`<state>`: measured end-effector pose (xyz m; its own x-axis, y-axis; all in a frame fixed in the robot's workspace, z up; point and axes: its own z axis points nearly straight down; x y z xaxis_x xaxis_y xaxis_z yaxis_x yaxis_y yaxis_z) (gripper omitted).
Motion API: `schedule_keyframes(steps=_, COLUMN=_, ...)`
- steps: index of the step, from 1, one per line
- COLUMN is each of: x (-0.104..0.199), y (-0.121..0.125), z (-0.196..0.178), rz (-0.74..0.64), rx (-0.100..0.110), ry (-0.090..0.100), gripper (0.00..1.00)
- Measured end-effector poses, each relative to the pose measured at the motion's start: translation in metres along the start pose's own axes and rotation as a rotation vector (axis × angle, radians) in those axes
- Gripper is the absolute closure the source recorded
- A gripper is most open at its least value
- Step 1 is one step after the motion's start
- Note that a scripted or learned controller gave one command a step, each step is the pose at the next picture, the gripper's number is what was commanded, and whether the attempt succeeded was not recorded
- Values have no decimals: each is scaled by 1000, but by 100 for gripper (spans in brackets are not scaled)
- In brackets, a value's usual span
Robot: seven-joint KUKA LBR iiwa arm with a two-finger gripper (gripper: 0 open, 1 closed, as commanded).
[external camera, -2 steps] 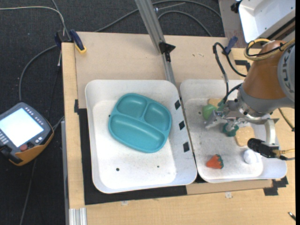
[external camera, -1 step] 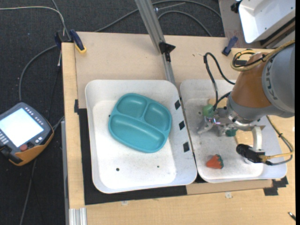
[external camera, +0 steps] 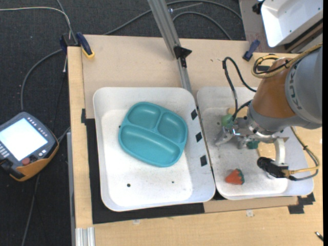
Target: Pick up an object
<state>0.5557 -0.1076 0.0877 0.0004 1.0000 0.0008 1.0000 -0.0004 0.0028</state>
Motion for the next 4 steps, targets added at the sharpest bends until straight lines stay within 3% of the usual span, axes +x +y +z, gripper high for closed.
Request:
schedule_keyframes(steps=1, x=0, y=1, z=-12, rz=1, rx=-5, ry=-2, gripper=100)
schedule_keyframes(steps=4, x=-4, y=-6, z=-176, rz=-2, rx=-6, ry=-3, gripper=100)
